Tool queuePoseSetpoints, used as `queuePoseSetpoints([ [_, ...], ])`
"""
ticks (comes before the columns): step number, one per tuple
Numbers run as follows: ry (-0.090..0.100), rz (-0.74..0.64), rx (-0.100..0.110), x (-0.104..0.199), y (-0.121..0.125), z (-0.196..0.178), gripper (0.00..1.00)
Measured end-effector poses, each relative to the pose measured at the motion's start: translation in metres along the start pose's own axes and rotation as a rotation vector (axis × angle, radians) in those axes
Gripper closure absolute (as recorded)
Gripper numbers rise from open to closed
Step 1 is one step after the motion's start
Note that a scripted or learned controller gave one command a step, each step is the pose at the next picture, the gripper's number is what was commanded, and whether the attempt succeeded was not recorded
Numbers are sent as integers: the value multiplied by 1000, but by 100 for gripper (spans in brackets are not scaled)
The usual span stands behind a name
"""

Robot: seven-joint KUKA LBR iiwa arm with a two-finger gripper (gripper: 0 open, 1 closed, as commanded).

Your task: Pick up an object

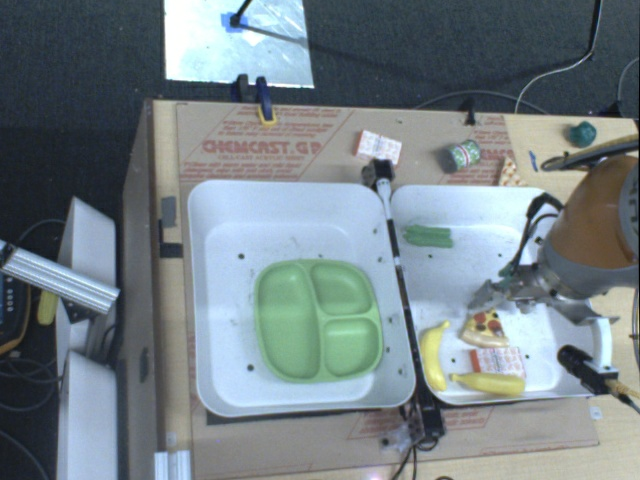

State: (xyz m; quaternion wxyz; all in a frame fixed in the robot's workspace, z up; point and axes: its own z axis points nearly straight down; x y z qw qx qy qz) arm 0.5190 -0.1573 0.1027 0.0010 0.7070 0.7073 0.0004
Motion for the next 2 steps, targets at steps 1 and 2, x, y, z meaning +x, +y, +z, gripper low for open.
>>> queuePoseSetpoints([
  [1,2,-2,2,34,-14,19,0],
  [2,1,-3,-1,34,-13,8,100],
])
